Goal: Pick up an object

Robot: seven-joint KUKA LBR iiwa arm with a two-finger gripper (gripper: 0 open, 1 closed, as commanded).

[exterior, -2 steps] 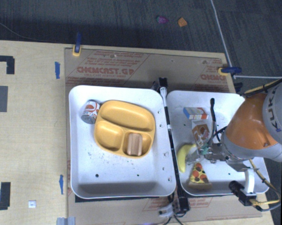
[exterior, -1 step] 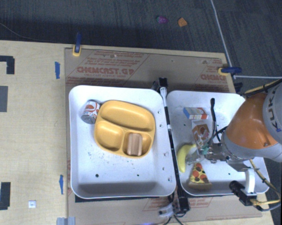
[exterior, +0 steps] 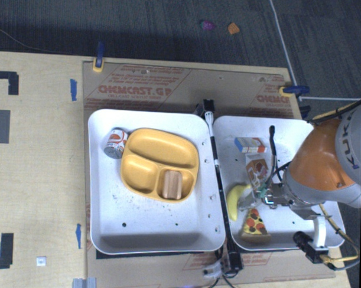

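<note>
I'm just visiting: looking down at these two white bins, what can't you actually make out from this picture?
- Gripper in the camera view: too small and cluttered to tell whether it touches the yellow banana-shaped toy.
- Small clear packet: print too small to read.
- Crushed red-and-white can: partly hidden behind the yellow divided plastic tray; label blurred.
- Grey-and-orange arm: cut off by the right edge.

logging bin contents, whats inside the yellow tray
A brown block lies in the lower right compartment of the yellow tray. The other compartments show bare. Whatever is under the tray is covered.
</note>
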